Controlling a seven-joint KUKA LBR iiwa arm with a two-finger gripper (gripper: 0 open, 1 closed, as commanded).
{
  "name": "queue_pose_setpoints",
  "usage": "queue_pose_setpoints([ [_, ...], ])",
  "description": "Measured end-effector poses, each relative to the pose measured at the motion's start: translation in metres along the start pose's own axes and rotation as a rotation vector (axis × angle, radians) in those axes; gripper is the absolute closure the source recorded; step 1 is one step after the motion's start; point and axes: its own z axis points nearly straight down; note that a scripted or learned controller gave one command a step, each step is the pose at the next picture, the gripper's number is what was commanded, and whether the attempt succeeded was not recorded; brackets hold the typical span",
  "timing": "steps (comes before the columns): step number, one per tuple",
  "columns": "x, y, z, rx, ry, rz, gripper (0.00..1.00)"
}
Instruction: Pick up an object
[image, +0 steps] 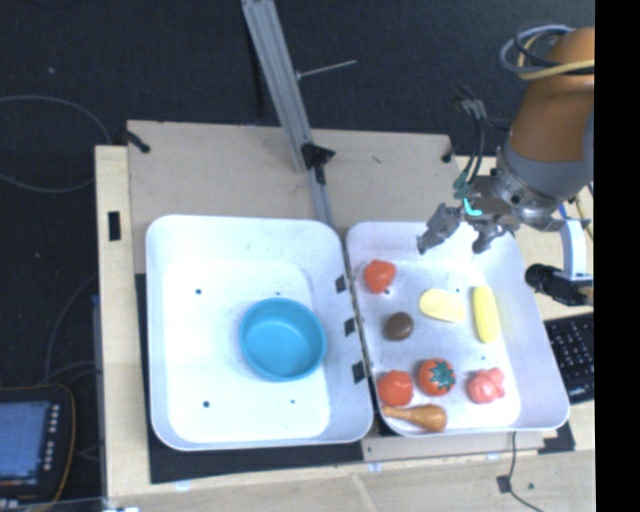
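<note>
Right, my gripper (462, 238) hangs wide open w/ nothing in it over the right bin (535, 330) far end, so I'd drop straight & centre on the yellow piece (442, 305) just below.

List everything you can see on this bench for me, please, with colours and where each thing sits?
bins: two, white, side by side on the bench
bowl: one, blue, middle of the left bin
round red piece: one, right bin, far left corner
brown ball: one, right bin, left of centre
pale yellow lump: one, right bin, centre
banana: one, yellow, right of the lump
tomato: one, red with green top, near edge of the right bin
red piece: one, left of the tomato
pink-red piece: one, right of the tomato
orange-brown gourd shape: one, right bin's near edge
metal pole: one, grey, behind the bins
gripper: one, dark, open above the right bin's far edge, holding nothing
arm: one, grey and orange, from the right
</note>
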Motion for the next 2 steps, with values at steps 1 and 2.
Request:
queue_pose_setpoints([
  [1,0.0,0.0,-0.002,-0.003,0.0,0.0,0.0],
  [2,0.0,0.005,0.043,0.003,-0.005,0.006,0.0],
])
